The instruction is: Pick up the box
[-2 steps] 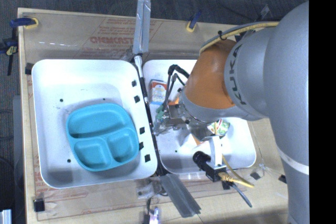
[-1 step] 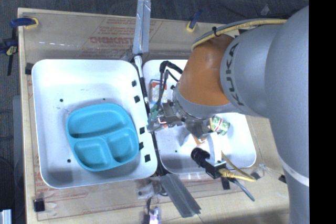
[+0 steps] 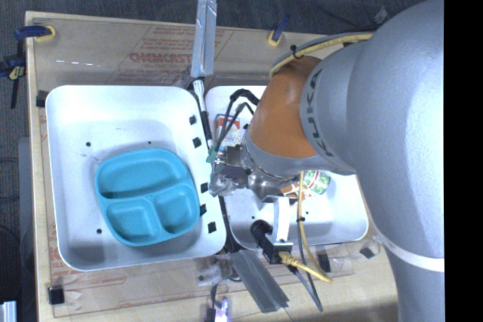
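the big grey arm with its orange band (image 3: 283, 113) hangs low over the right shallow white bin (image 3: 343, 226), covering its jaws so i cannot tell their state, nor where the box lies; better to rise, find it, then descend squarely.

A divided tray (image 3: 148, 194) lies in the left bin (image 3: 68, 132).
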You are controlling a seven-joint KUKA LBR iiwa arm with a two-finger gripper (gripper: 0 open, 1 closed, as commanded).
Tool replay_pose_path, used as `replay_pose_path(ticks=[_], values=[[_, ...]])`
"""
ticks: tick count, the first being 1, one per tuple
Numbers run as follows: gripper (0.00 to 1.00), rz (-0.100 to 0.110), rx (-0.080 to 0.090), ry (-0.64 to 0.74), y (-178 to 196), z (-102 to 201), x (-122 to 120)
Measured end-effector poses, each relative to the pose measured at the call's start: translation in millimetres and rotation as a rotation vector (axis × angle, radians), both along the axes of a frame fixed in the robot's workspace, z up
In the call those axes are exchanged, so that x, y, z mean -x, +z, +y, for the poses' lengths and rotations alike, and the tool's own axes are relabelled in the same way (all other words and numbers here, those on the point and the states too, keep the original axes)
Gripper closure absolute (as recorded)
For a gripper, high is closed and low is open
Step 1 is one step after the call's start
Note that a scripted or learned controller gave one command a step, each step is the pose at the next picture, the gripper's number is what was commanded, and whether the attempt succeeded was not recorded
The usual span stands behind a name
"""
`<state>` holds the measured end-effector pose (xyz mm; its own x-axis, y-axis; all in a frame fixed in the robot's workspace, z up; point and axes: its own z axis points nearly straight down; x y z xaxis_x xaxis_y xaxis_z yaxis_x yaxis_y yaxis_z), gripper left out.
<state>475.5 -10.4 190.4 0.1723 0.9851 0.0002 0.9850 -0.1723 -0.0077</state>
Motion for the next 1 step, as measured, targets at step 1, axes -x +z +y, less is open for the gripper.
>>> replay_pose_path(ticks=[1], values=[[1.00,-0.004,-0.002,0.541,8.2,-73.8,-0.6]])
